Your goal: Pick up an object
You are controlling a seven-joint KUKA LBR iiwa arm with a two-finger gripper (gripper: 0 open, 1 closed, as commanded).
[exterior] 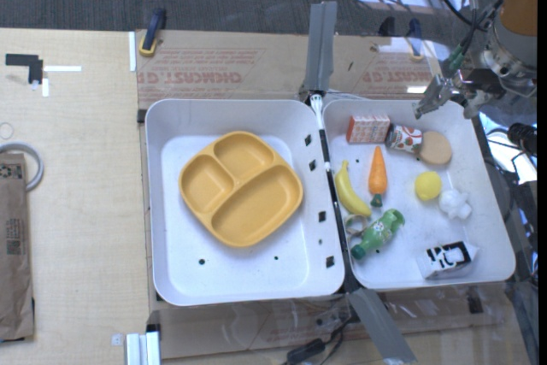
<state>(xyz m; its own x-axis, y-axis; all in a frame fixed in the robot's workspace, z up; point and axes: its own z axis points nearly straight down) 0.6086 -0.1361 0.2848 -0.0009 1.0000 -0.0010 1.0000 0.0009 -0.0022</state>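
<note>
My gripper [444,105] hangs over the far edge of the right bin [496,209], its fingers spread open with nothing between them. Just below it lie a tan round bun [436,149] and a small white and red pack [405,138]. A red and white carton [368,129] sits to their left. Further down the bin are an orange carrot [377,170], a banana [350,191], a yellow lemon [428,185], a white lumpy thing [455,204], a green bottle [377,233] and a black and white box [448,256].
The left bin [171,261] holds a yellow divided plate [242,187]. A grey divider post [321,47] stands behind the seam between the bins. Cardboard [222,64] lines the back. Cables and the arm crowd the far right.
</note>
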